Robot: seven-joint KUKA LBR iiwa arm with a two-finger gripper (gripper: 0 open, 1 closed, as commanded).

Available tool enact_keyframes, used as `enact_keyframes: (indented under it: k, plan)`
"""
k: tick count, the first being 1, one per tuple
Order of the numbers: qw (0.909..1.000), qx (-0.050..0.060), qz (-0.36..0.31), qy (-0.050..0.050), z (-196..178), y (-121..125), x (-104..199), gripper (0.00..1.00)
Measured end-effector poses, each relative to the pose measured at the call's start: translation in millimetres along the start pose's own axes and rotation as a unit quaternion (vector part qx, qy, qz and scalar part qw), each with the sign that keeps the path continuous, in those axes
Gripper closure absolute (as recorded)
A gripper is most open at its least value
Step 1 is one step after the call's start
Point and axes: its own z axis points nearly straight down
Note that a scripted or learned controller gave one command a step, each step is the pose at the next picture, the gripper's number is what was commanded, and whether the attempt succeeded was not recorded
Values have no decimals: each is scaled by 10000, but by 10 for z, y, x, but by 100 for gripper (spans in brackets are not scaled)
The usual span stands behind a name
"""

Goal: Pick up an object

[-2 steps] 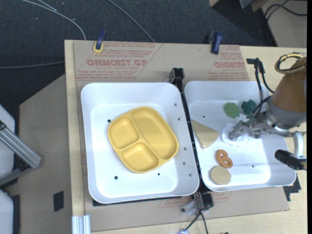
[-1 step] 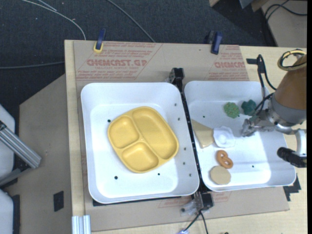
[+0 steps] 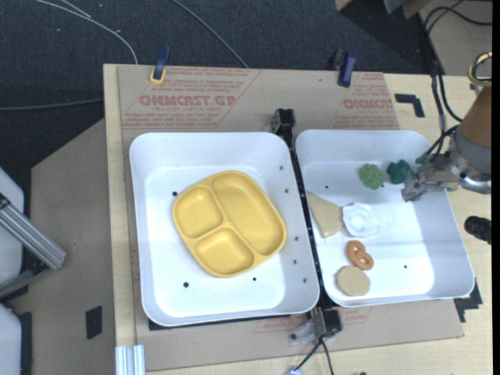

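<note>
The right bin (image 3: pixel 437 280) holds several small items. A light green broccoli-like piece (image 3: pixel 372 176) lies at the back, with a dark green piece (image 3: pixel 399 170) just right of it. A pale cheese wedge (image 3: pixel 326 215) rests against the left wall, beside a white round piece (image 3: pixel 358 219). An orange pretzel (image 3: pixel 358 254) and a tan round cookie (image 3: pixel 353 281) lie toward the front. My gripper (image 3: pixel 414 187) hangs low over the bin's right back part, just right of and slightly in front of the dark green piece. Nothing is visibly held in it.
The left bin (image 3: pixel 148 209) holds a yellow divided plate (image 3: pixel 227 222). Both bins sit on a cardboard sheet (image 3: pixel 234 92) held by blue clamps (image 3: pixel 160 62) at the back. The arm (image 3: pixel 476 131) enters over the right bin's right wall.
</note>
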Motion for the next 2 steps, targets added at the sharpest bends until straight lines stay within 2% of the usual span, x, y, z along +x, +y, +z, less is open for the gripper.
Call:
enact_keyframes:
  k: [2]
  plan:
    - [10000, 0, -1, -1, -1137, 122, -59, 100]
